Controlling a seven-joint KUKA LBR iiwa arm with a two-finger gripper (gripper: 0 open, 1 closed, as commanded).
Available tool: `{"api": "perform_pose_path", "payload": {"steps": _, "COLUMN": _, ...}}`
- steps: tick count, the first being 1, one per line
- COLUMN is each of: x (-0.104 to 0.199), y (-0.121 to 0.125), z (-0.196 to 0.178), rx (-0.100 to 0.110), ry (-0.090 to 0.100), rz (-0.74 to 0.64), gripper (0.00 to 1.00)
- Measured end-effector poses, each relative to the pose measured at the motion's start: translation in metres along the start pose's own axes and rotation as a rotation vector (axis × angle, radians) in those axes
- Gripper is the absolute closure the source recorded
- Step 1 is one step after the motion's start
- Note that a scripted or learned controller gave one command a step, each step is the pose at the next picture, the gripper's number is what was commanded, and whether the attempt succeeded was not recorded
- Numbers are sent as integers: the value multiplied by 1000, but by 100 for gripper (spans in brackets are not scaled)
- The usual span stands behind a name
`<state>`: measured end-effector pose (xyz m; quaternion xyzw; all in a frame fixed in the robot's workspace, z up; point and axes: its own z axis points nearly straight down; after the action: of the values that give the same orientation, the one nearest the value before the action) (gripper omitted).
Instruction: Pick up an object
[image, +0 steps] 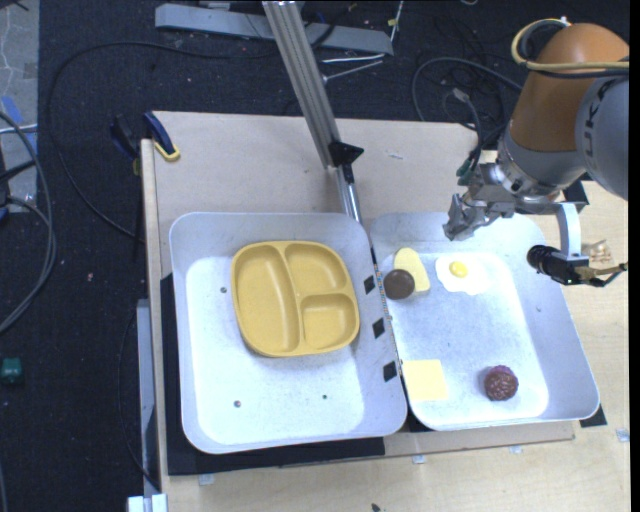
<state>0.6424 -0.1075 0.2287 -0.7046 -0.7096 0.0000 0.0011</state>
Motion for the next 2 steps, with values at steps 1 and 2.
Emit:
{"api": "perform_pose_path", "payload": {"steps": 1, "x": 49, "y": -18, "z": -4, "rx": 0, "ry": 0, "rz": 0, "gripper": 100}}
{"api": "perform_pose_path", "payload": {"steps": 2, "x": 105, "y": -27, "z": 7, "rx": 1, "ry": 0, "rz": -1, "gripper": 100}}
